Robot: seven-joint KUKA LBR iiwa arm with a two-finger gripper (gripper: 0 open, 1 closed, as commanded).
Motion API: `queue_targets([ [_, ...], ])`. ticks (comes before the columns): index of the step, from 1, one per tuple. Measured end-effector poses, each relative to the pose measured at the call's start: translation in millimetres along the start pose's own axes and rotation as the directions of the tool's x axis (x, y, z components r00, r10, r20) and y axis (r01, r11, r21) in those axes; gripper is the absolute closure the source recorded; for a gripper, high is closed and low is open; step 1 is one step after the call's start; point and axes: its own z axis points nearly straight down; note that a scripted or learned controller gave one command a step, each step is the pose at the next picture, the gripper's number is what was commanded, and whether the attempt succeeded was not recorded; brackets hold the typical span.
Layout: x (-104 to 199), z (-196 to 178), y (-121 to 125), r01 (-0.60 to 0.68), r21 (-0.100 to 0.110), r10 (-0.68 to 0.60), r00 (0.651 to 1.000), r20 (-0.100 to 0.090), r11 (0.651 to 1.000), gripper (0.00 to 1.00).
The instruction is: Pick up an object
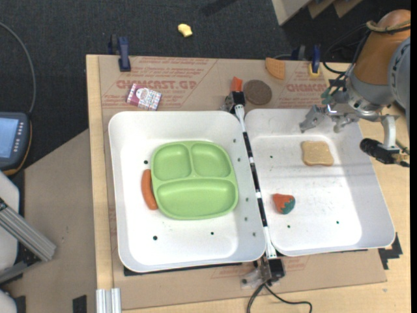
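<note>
We see the gripper hanging released over the right bin, the bread slice just at its six o'clock.

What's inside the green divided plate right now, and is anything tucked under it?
All three compartments of the green divided plate look bare. An orange carrot-like piece lies against its left rim in the left bin. Anything beneath the plate is covered and cannot be seen.

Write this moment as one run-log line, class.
gripper: above right bin far edge | holding: nothing seen | nearest: toast | strawberry: untouched
</note>
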Motion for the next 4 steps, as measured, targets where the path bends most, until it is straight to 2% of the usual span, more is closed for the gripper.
queue_targets([
  [1, 19.2, 33.6, -29.5, -0.002, 0.008, 0.002, 1.0, -0.003, 1.0, 0.0],
  [2, -9.3, 32.3, -40.4, -0.003, 0.004, 0.003, 1.0, -0.003, 1.0, 0.0],
  [3, -9.6, 20.4, -38.7, -0.002, -0.002, 0.002, 1.0, 0.001, 1.0, 1.0],
  [4, 16.8, 24.1, -158.5, -0.005, 0.021, 0.005, 1.0, -0.009, 1.0, 1.0],
])
